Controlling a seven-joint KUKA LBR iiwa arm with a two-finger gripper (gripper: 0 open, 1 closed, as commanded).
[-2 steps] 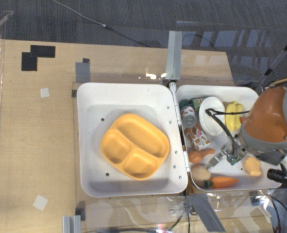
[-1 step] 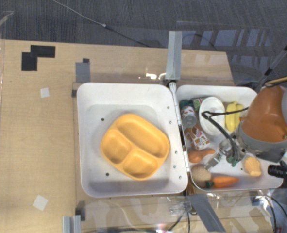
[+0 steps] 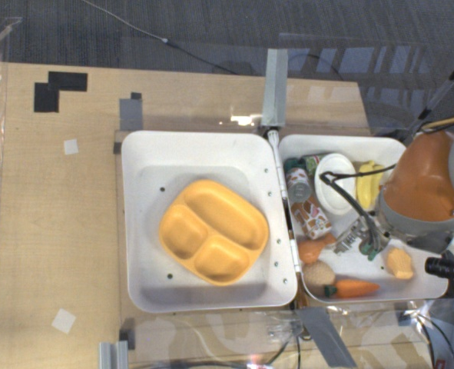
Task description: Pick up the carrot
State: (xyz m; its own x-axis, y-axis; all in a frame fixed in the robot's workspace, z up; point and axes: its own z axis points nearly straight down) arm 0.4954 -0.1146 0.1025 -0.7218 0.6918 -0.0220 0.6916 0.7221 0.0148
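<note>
Two white bins sit side by side on the table [image 3: 73, 229]. The left bin [image 3: 146, 283] holds a yellow divided plate [image 3: 213, 231]. The right bin [image 3: 422, 289] is crowded: the carrot [image 3: 355, 287] lies along its near edge, green stub pointing left, just beside a round tan item [image 3: 319, 274]. A can [image 3: 298, 183], a white bowl [image 3: 336, 181] and a small printed carton [image 3: 313, 218] lie farther back. The claw [image 3: 361, 237] hangs above the bin, behind the carrot and apart from it; whether it is open, I cannot tell.

Orange carrot [image 3: 355, 287] with green tip; yellow divided plate [image 3: 213, 231]; white bins [image 3: 146, 283]; orange-banded grey arm [image 3: 422, 187].
</note>
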